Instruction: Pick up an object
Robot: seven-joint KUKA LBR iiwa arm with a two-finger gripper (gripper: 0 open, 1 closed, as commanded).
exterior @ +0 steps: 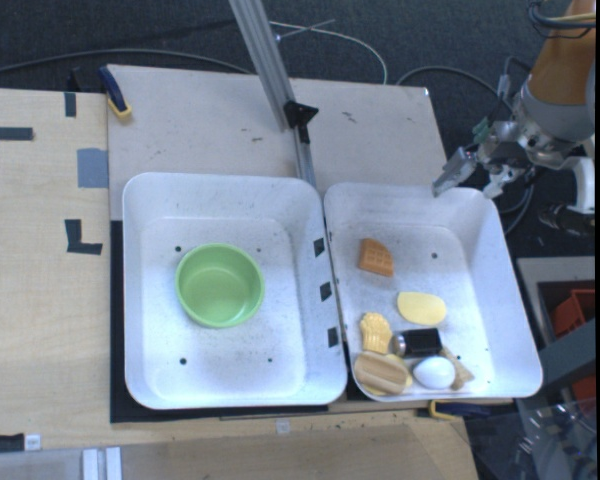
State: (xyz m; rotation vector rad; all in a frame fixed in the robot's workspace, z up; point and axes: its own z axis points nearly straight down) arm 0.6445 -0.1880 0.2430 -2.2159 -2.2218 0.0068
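Dark carpet runs behind the tabletop (40, 268), with thin cables trailing across it, and a pale board (210, 118) lies under the far edge of two shallow white bins set side by side. A slim metal pole (265, 48) slants down from the top of the camera view and ends at a black clamp where the bins meet. A small blue and yellow clip (115, 92) sits on the board's far left corner.

The left bin (150, 368) holds a green bowl (220, 285), upright, a little left of its middle. The right bin (500, 298) holds the small things. A waffle-patterned orange block (375, 257) lies alone toward the far side. Nearer, a pale yellow oval piece (421, 308) rests by itself, and in the near corner a cluster sits packed together: a yellow ridged piece (376, 332), a black cylinder (417, 343) just beside it, a tan bun-like piece (381, 373) against the near wall and a white egg-shaped object (434, 372) touching it.

The arm comes in from the right, its orange band high in the corner. The tool (467, 173) hangs above the right bin's far right corner, well apart from every object, with nothing between its fingers. I cannot tell from here how far its fingers are spread.
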